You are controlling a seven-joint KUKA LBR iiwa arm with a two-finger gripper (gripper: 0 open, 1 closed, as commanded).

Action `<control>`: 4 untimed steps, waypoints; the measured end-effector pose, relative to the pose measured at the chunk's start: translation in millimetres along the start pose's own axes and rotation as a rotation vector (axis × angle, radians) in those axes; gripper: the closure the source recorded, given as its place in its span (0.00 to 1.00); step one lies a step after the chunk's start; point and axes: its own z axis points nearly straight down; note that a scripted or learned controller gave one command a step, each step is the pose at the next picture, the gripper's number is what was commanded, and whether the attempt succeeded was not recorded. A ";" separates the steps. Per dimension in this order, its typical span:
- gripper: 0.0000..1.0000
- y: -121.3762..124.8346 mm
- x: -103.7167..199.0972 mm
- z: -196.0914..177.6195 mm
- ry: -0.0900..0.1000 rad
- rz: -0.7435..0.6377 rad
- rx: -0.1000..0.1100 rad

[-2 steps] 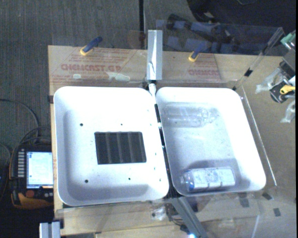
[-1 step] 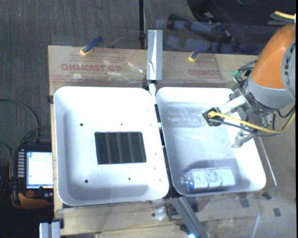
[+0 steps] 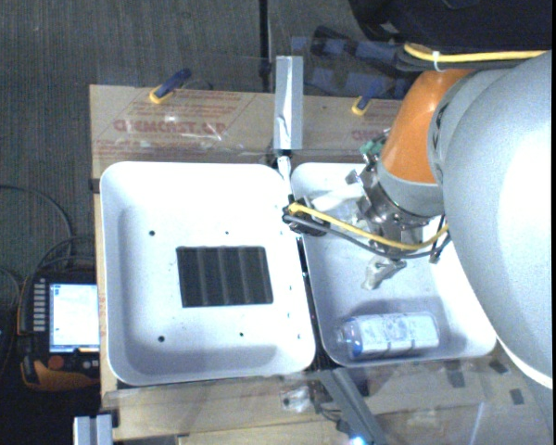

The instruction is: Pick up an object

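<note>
Below the gripper [image 3: 382, 272] lies a plastic bottle [image 3: 390, 334] in the right bin [image 3: 326, 276]. I cannot tell its grip. Next, I think, it must drop lower to grab.

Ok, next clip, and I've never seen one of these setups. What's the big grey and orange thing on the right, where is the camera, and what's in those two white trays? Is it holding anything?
The big grey shape with the orange band is a robot arm. It reaches in from the right side of the picture. The single camera sits above the bench and looks down at a slant.

At the arm's end is a two-finger gripper, the part meant to pinch things. It hangs over the right bin. A yellow cable runs across its wrist.

The two white trays are shallow bins side by side. The left bin has a dark ribbed rectangular piece lying flat in its middle. The right bin holds a clear plastic bottle lying on its side near the front wall, below the gripper in the picture.

Nothing shows between the gripper's tips, so I see no object held.
</note>
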 end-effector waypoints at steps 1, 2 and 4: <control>0.00 0.4 0.0 -0.1 0.000 0.001 0.000; 0.00 -34.9 68.6 42.8 -0.001 0.003 0.000; 0.00 112.9 117.5 51.7 0.000 -0.140 -0.004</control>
